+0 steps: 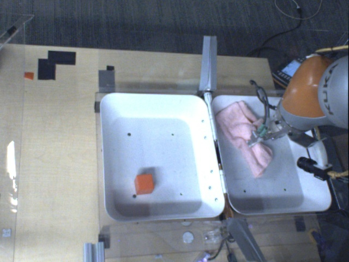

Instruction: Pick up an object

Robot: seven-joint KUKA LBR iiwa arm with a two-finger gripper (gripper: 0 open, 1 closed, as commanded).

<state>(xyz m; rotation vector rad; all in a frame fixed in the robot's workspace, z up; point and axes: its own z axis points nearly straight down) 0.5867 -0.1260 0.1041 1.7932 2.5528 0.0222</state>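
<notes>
Arm reaching in from right, gripper (260,135) low on pink cloth (242,134)

Black L-shaped marker (53,63) on bench, small orange tag (29,76) beside it, dark carpet (136,15) behind

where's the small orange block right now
The small orange block lies in the left white bin, near its front edge and left of centre, well apart from the pink cloth and the gripper in the right white bin.

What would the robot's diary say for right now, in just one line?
claw: over crumpled pink cloth, right white bin | small orange block: left white bin, untouched | nothing seen lifted
</notes>
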